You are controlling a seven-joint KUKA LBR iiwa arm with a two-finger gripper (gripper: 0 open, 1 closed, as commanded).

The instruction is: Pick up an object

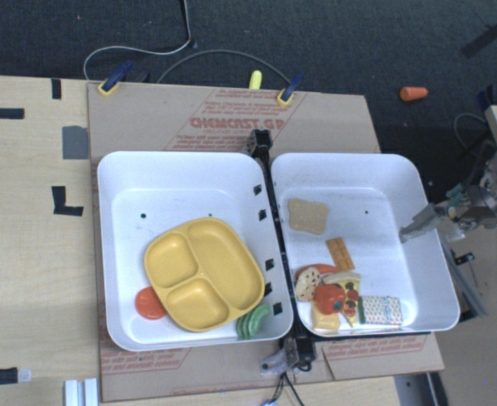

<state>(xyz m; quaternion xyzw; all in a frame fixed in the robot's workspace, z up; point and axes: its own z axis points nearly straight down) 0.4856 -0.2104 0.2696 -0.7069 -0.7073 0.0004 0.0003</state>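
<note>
Camera view shows the gripper (413,227) at the right white bin's (417,180) right rim; the tan bread slice (308,216) lies left of it.

A yellow divided plate (203,273) fills the left bin (117,184); toy food (337,299) clusters in the right bin (384,176).

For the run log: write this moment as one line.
pincer: at right bin's right rim, holding nothing seen | right bin: bread slice, cracker, food pile | left bin: yellow tray
</note>
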